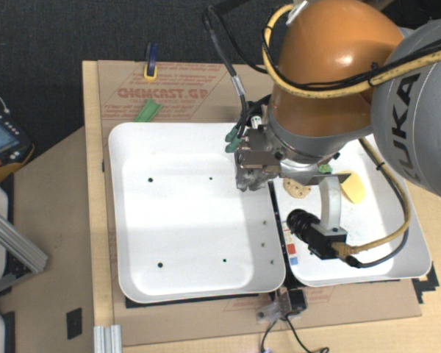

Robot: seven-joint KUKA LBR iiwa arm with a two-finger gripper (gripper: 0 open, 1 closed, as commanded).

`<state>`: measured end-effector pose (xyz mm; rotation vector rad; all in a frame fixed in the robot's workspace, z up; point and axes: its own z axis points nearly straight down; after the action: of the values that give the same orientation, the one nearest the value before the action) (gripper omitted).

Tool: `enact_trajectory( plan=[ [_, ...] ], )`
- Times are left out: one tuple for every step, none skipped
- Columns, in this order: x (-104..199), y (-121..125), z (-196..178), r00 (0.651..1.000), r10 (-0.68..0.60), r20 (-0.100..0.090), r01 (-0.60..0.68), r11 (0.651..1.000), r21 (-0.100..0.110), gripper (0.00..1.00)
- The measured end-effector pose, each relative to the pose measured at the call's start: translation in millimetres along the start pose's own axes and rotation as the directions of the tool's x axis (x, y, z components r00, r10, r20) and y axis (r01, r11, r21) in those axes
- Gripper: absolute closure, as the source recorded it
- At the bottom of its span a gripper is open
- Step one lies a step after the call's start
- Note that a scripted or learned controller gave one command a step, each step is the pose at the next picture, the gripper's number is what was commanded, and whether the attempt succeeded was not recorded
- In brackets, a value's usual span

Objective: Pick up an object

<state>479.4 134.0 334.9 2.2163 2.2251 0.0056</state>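
Orange dome of the arm blocks much of the right bin. Gripper sits low at the divide between the two bins, over the right edge of the left bin; dark metal body, green bits on its upper side. Cannot tell its state, tips too dark and crowded to read. Nothing seen in its grasp.

Objects in right bin: yellow wedge-shaped piece just right of the wrist; tan round piece with dark spots right below the wrist, partly hidden. Small red and blue tags near that bin's left rim, possibly stickers.

Writing: "CHEMCAST GP" in red on the brown board under the bins; "KUKA" partly visible on the grey arm link at right.

Arm pose: reaches in from right, wrist bent down and leftward, yellow and black cables looped around the dome and hanging over the right bin. Green strip and blue-yellow clamp on the board above the left bin.
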Motion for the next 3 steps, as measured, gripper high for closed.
enact_trajectory(
  plan=[
    [-75,0,-67,1.0,0.011,0.002,-0.011,1.0,-0.005,1.0],
    [-71,1,-73,1.0,0.003,0.002,-0.003,1.0,-0.001,1.0],
    [-71,1,-83,1.0,0.003,0.003,-0.003,1.0,-0.003,1.0]
  ],
)
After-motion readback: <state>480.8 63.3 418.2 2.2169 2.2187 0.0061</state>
